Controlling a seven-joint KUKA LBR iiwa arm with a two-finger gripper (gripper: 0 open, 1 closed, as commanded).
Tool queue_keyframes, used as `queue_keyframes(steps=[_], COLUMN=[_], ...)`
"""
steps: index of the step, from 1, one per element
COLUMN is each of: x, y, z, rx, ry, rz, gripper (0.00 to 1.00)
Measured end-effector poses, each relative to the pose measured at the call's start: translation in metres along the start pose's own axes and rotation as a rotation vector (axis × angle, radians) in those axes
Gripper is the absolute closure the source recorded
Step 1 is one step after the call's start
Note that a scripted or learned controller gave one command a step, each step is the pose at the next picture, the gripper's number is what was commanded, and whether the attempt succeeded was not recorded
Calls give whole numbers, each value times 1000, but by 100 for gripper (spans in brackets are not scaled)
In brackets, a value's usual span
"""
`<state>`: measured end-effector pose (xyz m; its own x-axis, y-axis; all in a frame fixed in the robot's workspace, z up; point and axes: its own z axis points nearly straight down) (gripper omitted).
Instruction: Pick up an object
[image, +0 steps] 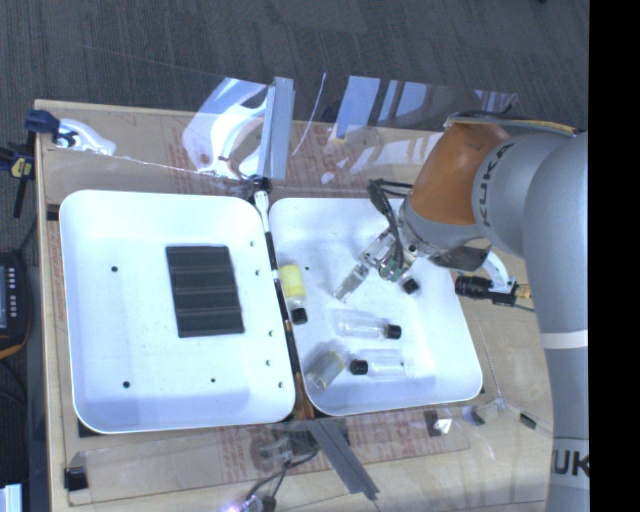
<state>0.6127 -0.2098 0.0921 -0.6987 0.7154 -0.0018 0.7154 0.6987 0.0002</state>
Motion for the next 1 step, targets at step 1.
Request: queue_keyframes(steps=[1], x=[-5], y=[7], z=[-2], rx=[-2], ry=[-3], rz=[-88], gripper=[0])
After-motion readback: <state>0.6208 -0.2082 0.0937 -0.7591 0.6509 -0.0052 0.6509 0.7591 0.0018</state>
